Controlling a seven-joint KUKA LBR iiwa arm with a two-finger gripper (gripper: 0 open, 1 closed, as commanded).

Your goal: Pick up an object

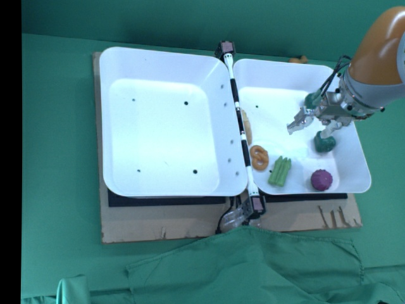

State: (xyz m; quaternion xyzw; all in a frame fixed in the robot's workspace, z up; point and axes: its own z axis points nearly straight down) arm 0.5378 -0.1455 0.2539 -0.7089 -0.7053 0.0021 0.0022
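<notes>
Purple ball (321, 180), asparagus (280, 171) (pretzel (259, 157) too), rt bin (354, 176)

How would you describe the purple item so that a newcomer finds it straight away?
Start at the right-hand bin, the one the arm reaches over, and go to its near right corner. The purple ball lies there, right of the green asparagus bundle and below the dark green piece. It is the only round, purple thing.

Colours over the green table (57, 138)

White bins (158, 122); at five o'clock an orange pretzel (259, 157), light green asparagus (280, 171), purple ball (321, 180), dark green broccoli (324, 144); arm (380, 49) orange and grey.
</notes>
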